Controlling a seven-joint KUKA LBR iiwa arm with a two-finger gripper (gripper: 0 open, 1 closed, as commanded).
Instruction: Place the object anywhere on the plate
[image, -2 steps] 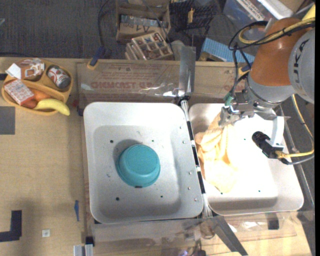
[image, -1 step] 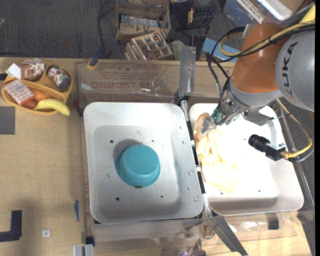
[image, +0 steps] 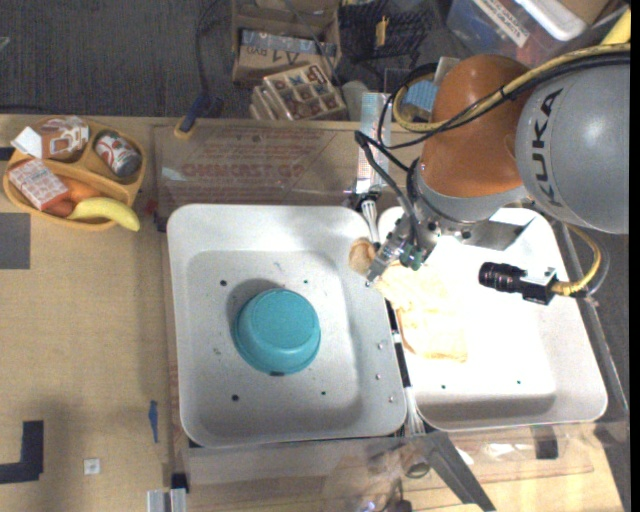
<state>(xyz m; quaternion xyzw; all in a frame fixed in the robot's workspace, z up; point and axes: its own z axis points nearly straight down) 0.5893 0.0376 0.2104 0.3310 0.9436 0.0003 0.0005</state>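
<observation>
Hovering: claw (image: 385, 262) nr bin (image: 190, 240) rim.

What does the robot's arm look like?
The arm is big, round and grey, with black KUKA letters on its side. Above the wrist sits a shiny orange band. Black and yellow cables loop over it. At the tip is a small metal claw, and a little black part sticks out nearby.

teal plate (image: 278, 330), white bins (image: 190, 300), yellow banana (image: 105, 211)
</observation>
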